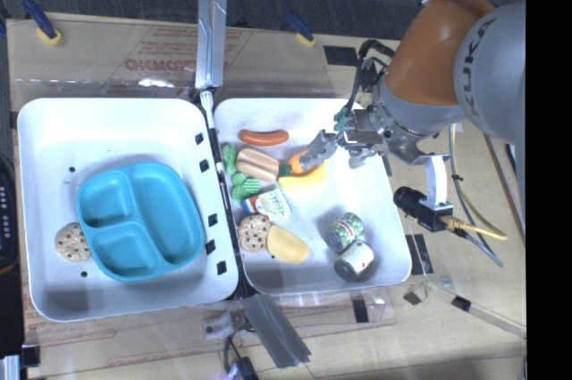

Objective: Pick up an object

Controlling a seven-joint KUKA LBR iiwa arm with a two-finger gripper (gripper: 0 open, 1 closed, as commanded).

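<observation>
Bins, two of them, shallow and white, sit side by side on the bench, and we read them from left to right. In the left bin (pixel 40 128) we see a blue divided tray (pixel 138 218) lying flat, with a round cookie (pixel 71 242) just beside its left edge. In the right bin (pixel 380 190), a crowd of toy foods gathers along the left wall: a sausage (pixel 264 137) at the top, a hot dog in a bun (pixel 257 162) below it, something green (pixel 241 185), a small printed packet (pixel 273 204), a second cookie (pixel 254 232) and a yellow chip-shaped piece (pixel 287 244). Lower right in that bin lies a small tin can (pixel 345 230) touching a white cup-like piece (pixel 356 257).

Near the middle of the right bin lies a yellow toy (pixel 310 173), and this is the object we judge the arm is going for. The gripper (pixel 310 158) slants down over it from the right, its tip right at the toy's upper edge, and we cannot tell from here how the claw is set.

We judge the yellow toy to be light, hollow plastic: smooth, a little slippery, not fragile. Its curved top may let it squirt sideways, so we would take hold across its narrowest part, low down, squarely
</observation>
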